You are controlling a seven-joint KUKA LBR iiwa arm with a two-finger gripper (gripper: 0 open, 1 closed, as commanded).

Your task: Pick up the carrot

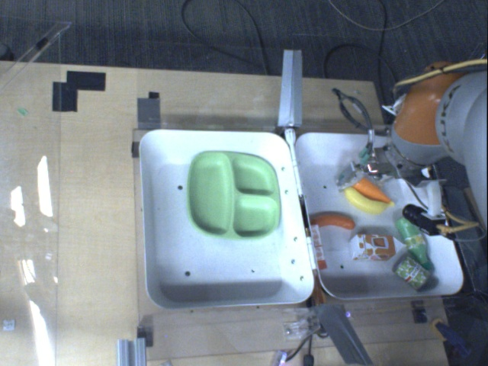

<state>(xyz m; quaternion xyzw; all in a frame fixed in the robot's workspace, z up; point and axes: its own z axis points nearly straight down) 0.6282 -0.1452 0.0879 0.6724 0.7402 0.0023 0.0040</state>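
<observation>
Grey arm [457,120] low over carrot [371,189]

Two bins sit side by side on the worktop [84,227]. The left bin [164,273] has a divided tray [232,193] in it. The right bin [320,158] holds the carrot [371,190] lying on a banana [366,202], with a sausage [332,220] just left of a small carton [373,246] (both nearer the front).

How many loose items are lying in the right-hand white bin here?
6: orange carrot and yellow banana under the claw, red-orange sausage near the divider, brown-and-white carton, green bottle, green box at the right corner. The arm may hide more.
</observation>
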